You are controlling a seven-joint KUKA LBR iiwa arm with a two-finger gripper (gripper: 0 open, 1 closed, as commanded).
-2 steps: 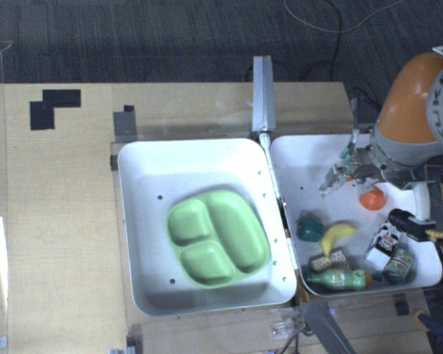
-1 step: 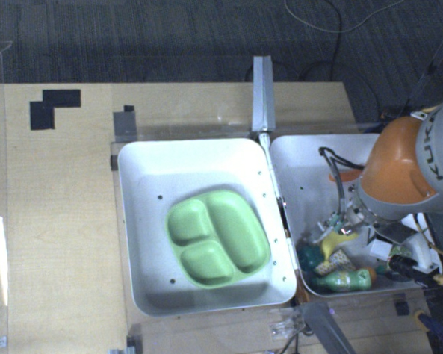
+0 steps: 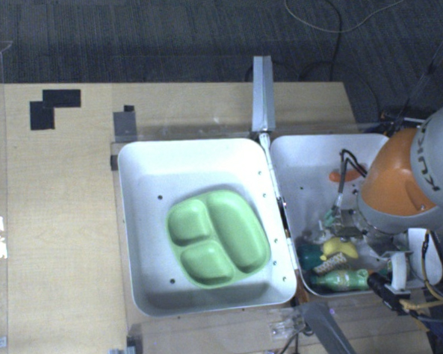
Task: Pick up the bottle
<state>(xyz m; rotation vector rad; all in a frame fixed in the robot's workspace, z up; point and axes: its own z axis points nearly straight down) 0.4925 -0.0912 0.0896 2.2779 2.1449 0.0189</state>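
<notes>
At the far left of the frame I see bare wooden bench (image 3: pixel 52 220) with a few black tape marks near the upper left. Moving right, the left bin (image 3: pixel 139 177) sits at centre frame, and in it lies a green three-compartment tray (image 3: pixel 218 236), tilted slightly, resting on the bin floor toward the lower right of that bin. A metal divider post (image 3: pixel 263 95) rises at the top where the two bins meet.

The right bin (image 3: pixel 303 160) holds a cluster of small items in its lower part. The bottle (image 3: pixel 341 280) is there, green, lying on its side along the bin's bottom wall, lower right of frame. Just above it I see a yellow object (image 3: pixel 336 248) and a dark teal item (image 3: pixel 310 255) (both touching or nearly touching the bottle; I cannot separate them cleanly). A small orange item (image 3: pixel 338 176) lies higher in that bin.

The arm (image 3: pixel 408 172) enters at the right edge, its orange band over the bin's right half. The gripper (image 3: pixel 344 221) hangs above the cluster, near the yellow object. I cannot tell whether its jaws are apart or together.
</notes>
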